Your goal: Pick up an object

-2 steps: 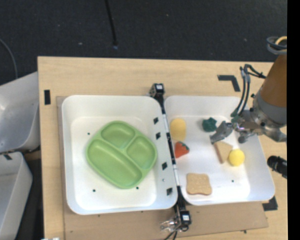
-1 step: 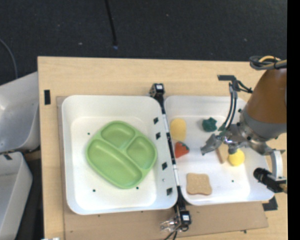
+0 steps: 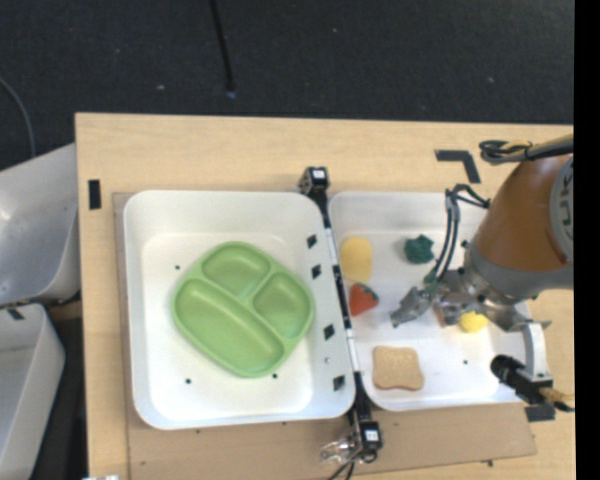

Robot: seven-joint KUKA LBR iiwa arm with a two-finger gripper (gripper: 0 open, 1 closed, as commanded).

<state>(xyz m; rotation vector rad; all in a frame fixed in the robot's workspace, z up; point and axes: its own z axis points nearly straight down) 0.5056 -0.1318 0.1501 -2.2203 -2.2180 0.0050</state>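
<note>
Gripper (image 3: 420,306) hangs low in the right bin (image 3: 400,206); finger opening cannot be told, nothing seen held. Nearest candidates: red piece (image 3: 363,299) just left, toast (image 3: 397,368) below it. Recommend centring squarely over one item before descending.

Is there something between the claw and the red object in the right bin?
Nothing visible does. The claw sits just right of the red object, with bare bin floor between them. The yellow object lies above it, the toast piece below.

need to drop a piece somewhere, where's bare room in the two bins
Left bin: bare floor rings the green plate, widest along its near and left walls. Right bin: crowded, with yellow piece, red piece, green piece, toast and the gripper; small gap along the far wall.
</note>
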